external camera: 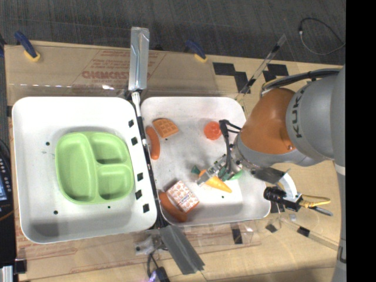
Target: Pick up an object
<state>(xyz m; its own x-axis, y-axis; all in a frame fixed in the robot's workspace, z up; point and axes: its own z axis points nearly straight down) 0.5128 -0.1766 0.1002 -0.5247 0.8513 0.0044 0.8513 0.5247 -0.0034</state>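
The bench [322,242] shows a brown surface, with red print along its far side (too faint to read in full). Two shallow white bins stand directly on it, side by side and touching: the left bin [23,157] and the right bin [189,103]. A grey metal bar [138,57] lies over their seam at the far side. Two blue clamps [27,46] [195,49] sit at the bench's far edge.
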